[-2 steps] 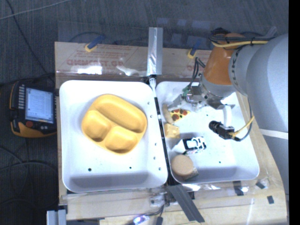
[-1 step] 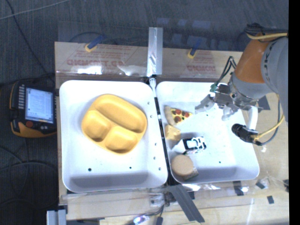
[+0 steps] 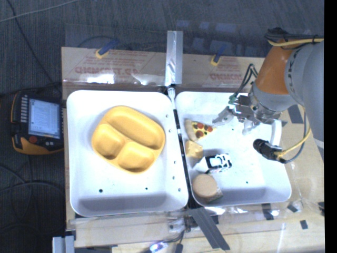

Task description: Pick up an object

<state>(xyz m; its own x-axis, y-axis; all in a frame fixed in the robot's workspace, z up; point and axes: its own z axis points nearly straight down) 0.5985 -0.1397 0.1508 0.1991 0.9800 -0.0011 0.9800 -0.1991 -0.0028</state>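
The right bin (image 3: 263,188) holds several small items along its left side: a toy pizza slice (image 3: 198,128), a pale yellow cheese wedge (image 3: 193,149), a white and black toy car (image 3: 217,162) and a round brown bun (image 3: 205,187). My gripper (image 3: 235,120) hangs over the upper middle of this bin, to the right of the pizza slice and above the car. Its fingers (image 3: 221,116) are spread apart, open, with nothing between them. It touches none of the items.
A large yellow divided plate (image 3: 128,137) lies in the left bin (image 3: 84,194). A ridge (image 3: 179,141) separates the two bins. A handheld pendant (image 3: 38,121) rests left of the bench. The arm's orange band (image 3: 274,70) is over the right bin's far right corner.
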